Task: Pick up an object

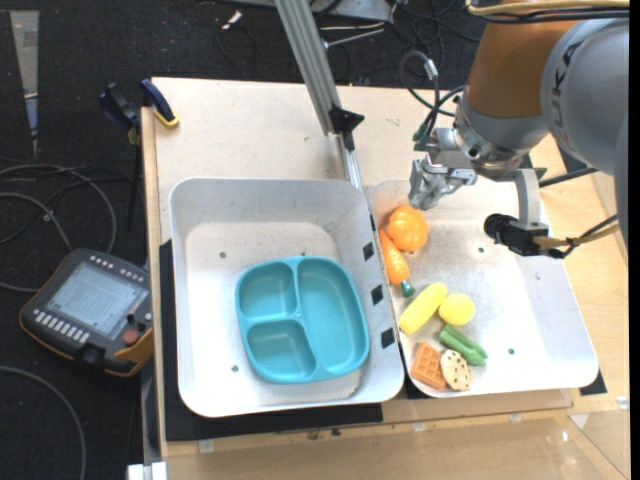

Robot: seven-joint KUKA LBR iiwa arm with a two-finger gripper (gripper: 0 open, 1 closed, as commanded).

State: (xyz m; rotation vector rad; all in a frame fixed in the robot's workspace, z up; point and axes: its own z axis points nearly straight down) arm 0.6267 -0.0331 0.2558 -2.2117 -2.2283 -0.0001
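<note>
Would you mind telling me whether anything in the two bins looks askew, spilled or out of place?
Nothing stands out. The blue divided plate lies flat in the left bin; the toy foods cluster inside the right bin, and the gripper hangs above the orange.

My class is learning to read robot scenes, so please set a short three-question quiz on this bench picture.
1. True or false: the blue divided plate lies in the same bin as the toy foods.
2. Which toy lies nearest the gripper? A waffle B orange pumpkin C cookie
3. Fill in: the green bean pod lies just below the yellow ____.

Key: 1 false; 2 B; 3 lemon.
</note>
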